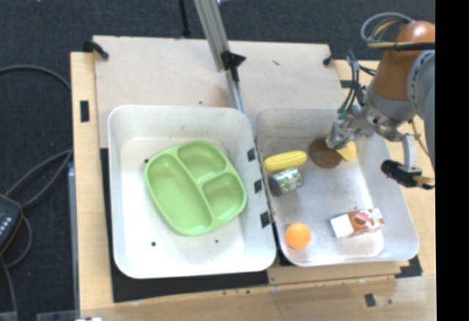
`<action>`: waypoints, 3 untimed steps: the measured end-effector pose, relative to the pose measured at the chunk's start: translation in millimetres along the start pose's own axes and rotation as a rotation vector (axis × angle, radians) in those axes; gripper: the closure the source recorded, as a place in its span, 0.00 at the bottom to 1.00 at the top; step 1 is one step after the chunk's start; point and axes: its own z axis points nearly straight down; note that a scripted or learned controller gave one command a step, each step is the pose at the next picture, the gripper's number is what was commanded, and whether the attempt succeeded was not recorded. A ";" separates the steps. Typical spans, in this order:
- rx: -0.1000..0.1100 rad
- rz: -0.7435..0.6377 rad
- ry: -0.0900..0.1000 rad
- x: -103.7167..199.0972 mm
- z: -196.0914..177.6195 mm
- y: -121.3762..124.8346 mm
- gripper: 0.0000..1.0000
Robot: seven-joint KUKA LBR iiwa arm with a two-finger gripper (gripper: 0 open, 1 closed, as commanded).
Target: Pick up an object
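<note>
holding 1 tray (195,187), 5 objects (285,160)

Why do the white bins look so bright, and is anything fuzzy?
In the camera view, even overhead light washes out the right bin and left bin, with soft shadows only; the green tray looks crisp, while the end effector looks slightly blurred.

gripper (339,138) partly hides a yellow piece (349,152).

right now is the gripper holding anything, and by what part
Cannot be told. The gripper is down over the brown disc and the yellow piece in the right bin, but no grasp is visible.
</note>
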 end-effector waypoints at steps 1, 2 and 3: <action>0.001 0.002 0.003 -2.1 -65.5 -0.8 1.00; 0.002 0.004 0.003 -6.8 -113.2 -5.6 1.00; 0.003 0.001 0.004 -8.7 -148.8 -4.2 1.00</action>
